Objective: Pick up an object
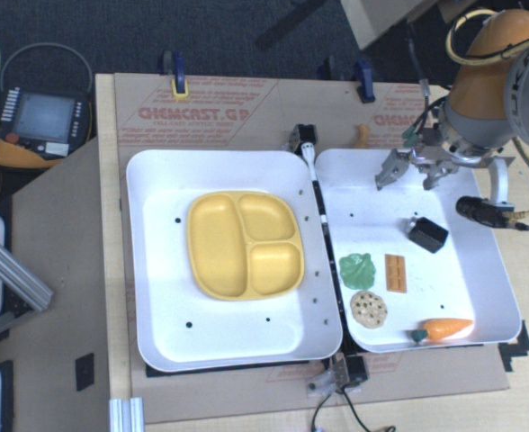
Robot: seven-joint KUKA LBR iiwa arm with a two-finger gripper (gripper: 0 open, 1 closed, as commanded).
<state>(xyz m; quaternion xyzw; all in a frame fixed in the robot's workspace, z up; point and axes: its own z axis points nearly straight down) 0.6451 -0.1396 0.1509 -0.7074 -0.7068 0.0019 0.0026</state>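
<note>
My gripper [410,176] hangs over the far part of the right bin [480,268], open, with nothing between its fingers. A small black block [426,234] lies on the bin floor just in front of it, apart from the fingers. Nearer the front lie a green leafy piece [356,269], an orange rectangular biscuit [396,273], a round speckled cookie [369,309] and an orange carrot [446,328] with a green tip.
The left bin [156,268] holds a yellow divided plate [245,243] in its middle. A raised rim runs between the two bins. Blue clamps [180,72] sit at the back edge of the board.
</note>
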